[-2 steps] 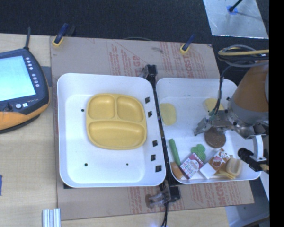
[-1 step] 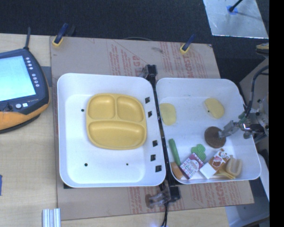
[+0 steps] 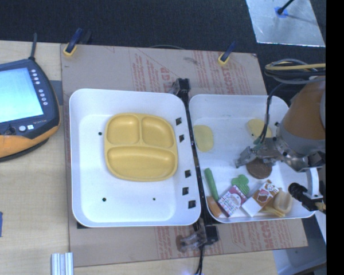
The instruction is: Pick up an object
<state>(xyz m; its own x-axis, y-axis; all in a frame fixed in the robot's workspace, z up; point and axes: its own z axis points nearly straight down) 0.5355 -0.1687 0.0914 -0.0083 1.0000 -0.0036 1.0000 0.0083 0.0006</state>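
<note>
Toy food crowds the right bin's (image 3: 218, 105) near edge: small red-and-white carton (image 3: 232, 200), green stick (image 3: 210, 183), bread piece (image 3: 281, 203). Gripper (image 3: 257, 156) sits low, just above a brown disc (image 3: 259, 169), apparently touching it. Finger opening cannot be judged. Yellow divided plate (image 3: 141, 146) lies in the left bin (image 3: 86, 153).

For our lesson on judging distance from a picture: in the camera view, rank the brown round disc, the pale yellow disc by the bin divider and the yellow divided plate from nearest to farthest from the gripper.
1. Brown round disc, right bin, just below the gripper.
2. Pale yellow disc, right bin's left side.
3. Yellow divided plate, in the left bin.
</note>
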